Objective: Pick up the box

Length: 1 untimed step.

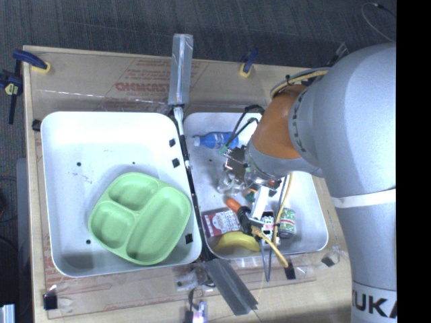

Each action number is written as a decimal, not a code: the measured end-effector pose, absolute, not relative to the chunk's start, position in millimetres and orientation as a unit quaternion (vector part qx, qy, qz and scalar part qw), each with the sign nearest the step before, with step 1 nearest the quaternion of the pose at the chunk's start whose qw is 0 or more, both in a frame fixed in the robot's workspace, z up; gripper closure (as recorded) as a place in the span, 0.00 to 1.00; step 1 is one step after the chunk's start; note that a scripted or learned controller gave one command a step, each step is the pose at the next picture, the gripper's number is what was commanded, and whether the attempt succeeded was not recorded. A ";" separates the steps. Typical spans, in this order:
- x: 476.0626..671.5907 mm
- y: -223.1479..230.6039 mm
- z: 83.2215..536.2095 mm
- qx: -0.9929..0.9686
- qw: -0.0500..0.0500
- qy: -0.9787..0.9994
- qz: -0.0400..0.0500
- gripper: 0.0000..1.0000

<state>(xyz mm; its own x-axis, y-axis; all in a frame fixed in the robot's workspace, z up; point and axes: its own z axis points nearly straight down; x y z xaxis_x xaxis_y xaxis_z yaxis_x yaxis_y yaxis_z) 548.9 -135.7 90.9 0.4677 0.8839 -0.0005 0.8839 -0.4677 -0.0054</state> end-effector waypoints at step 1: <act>548.9 -135.9 91.0 -0.857 0.002 -0.516 0.001 0.00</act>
<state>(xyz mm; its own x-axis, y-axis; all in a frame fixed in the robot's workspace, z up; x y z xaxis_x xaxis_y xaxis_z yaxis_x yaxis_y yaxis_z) 548.9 -135.9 91.0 0.4679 0.8838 -0.0005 0.8838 -0.4679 -0.0045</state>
